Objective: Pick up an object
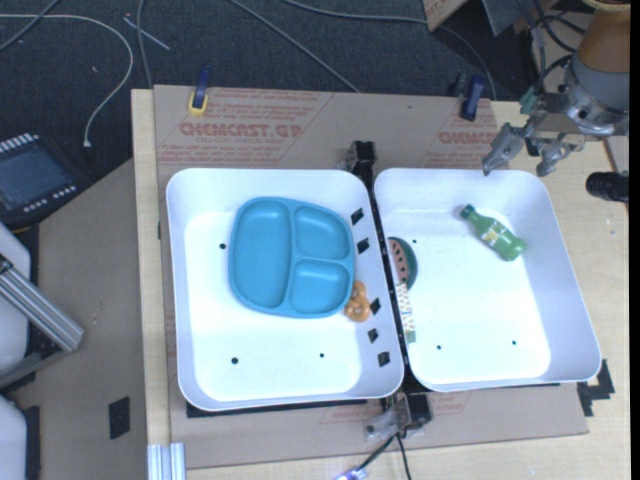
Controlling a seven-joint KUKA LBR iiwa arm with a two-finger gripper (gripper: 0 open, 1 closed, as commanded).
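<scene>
While the two-finger metal gripper [519,154] hangs above the far right corner of the right-hand shallow white bin [560,298], its fingers are spread apart with nothing between them, which suits an approach stage and not a lift. Nearest to it, inside that bin, a small green plastic bottle with a yellow cap [492,232] lies on its side, slanted, near the far wall and apart from the gripper; I judge it the likeliest object for the pick, being isolated on bare floor with room for the fingers on either side. Against the same bin's left wall rests a flat, dark round item with a patterned strip [402,273], partly tucked along the divider and hard to identify. Across the divider, the left-hand shallow white bin [200,348] holds a light blue plastic plate with three compartments [292,257], lying flat, and a small orange-brown lump [358,303] touching its near right edge. Both bins sit on a brown cardboard sheet [290,118] clipped to the bench.
</scene>
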